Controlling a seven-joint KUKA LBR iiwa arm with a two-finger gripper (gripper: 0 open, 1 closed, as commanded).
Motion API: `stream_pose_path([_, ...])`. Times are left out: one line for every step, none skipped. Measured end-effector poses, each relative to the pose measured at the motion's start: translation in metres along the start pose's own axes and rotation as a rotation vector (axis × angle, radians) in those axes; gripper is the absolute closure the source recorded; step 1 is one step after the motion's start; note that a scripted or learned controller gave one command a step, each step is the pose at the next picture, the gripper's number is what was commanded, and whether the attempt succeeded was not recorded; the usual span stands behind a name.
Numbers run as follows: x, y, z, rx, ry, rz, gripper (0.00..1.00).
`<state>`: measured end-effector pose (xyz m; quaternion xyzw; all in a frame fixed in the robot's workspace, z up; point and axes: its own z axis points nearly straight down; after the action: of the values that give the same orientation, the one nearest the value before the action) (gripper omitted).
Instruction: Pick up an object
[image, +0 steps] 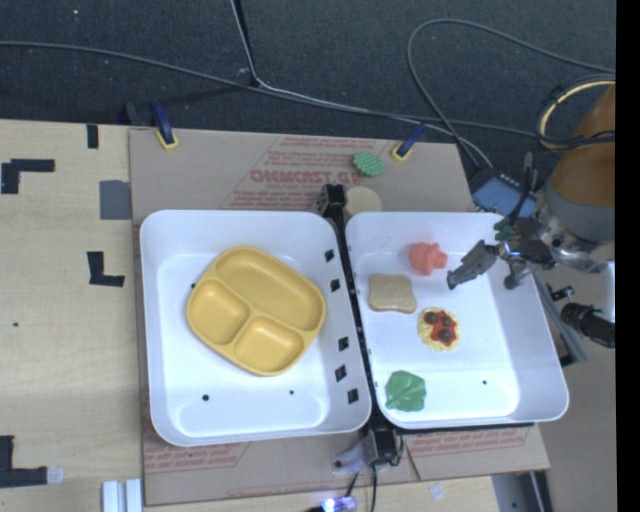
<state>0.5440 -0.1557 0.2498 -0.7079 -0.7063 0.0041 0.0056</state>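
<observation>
Hovering over the right bin near its far right corner, the jaws stand spread apart and grasp nothing. Closest to them is a pink toy, near the far edge of this bin. A tan bread-shaped piece lies close to the bin's left wall, a small pizza piece sits about in the middle, and a green leaf piece rests at the near left corner. The left bin carries a yellow divided plate. I judge the task only at its start: nothing is lifted yet, and descending, closing and raising are all left.
</observation>
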Motion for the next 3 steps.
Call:
stream_pose_path([0.001,0.002,-0.007,-0.012,-0.002,-0.004,0.0])
stream_pose_path([-0.009,-0.001,0.044,-0.008,-0.003,-0.002,0.0])
stream_pose_path([0.0,0.005,0.096,-0.01,-0.002,-0.003,0.0])
